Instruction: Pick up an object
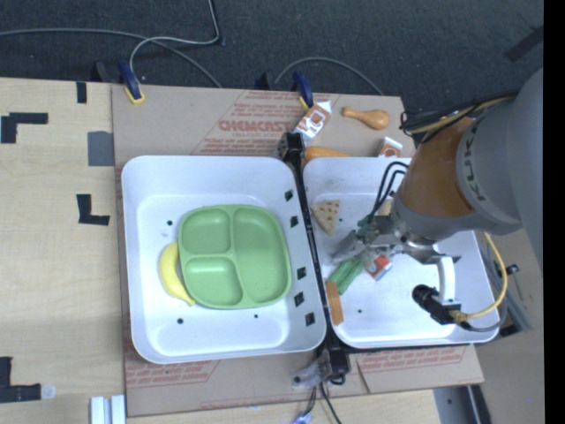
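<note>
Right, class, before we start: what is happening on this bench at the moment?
A grey robot arm with an orange band reaches in from the right and hangs low over the right bin. Its gripper is down among small items there: a green piece, a red and white piece and a tan waffle-like piece. Whether it grips any of them cannot be told. The left bin holds a green divided plate lying over a yellow object.

Bench [53, 263] under a cardboard sheet [247, 126]
Two white bins [146, 179] rest side by side on the cardboard; a tan toy [365, 116] lies behind them
</note>
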Tool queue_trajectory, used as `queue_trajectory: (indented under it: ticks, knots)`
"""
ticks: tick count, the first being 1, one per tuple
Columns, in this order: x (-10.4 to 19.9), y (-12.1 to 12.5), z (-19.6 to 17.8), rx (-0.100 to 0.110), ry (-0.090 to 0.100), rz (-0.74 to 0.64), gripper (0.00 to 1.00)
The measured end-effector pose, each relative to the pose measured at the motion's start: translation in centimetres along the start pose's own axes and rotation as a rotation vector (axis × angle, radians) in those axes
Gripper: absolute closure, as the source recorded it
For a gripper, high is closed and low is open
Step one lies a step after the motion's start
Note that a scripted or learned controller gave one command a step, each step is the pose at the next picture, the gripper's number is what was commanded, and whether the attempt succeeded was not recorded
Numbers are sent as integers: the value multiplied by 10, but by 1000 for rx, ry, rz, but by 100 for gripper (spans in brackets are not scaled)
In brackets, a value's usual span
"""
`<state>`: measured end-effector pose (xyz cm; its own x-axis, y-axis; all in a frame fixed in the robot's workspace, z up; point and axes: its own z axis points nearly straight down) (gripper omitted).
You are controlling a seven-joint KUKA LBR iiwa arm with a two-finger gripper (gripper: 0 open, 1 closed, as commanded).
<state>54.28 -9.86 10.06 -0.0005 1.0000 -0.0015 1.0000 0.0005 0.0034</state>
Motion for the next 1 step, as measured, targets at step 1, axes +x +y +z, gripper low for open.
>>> queue_trajectory:
  ticks: [1]
  knots:
    - [-21, -17, 14, -1, 1, -1, 0]
